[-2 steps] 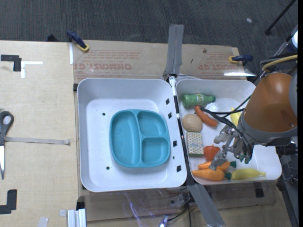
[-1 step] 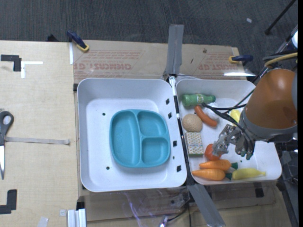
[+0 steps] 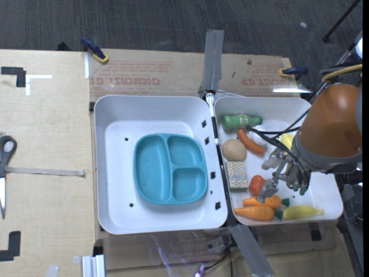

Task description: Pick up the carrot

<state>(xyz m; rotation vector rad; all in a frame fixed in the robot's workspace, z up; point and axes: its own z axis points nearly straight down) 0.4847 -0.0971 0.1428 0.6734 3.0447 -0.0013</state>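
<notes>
Two bins: side by side on counter [image 3: 46,131]; left bin [image 3: 106,154], right bin [image 3: 328,195].
Left bin contents: teal divided plate [image 3: 171,169], three compartments.
Carrot [image 3: 253,213]: near front wall of right bin, lying flat, tip toward left.
Second carrot [image 3: 266,201]: smaller, just behind the first.
Tool [image 3: 266,193]: low over smaller carrot, beside tomato [image 3: 256,184]; finger state impossible to tell.
Other right-bin items: green bottle [image 3: 242,120], sausage [image 3: 251,142], potato [image 3: 234,150], cracker [image 3: 237,175], yellow piece [image 3: 302,212].
Counter extras: scissors [image 3: 4,166] at left edge.

Grey arm, end effector [image 3: 268,193] low, angled leftward
</notes>
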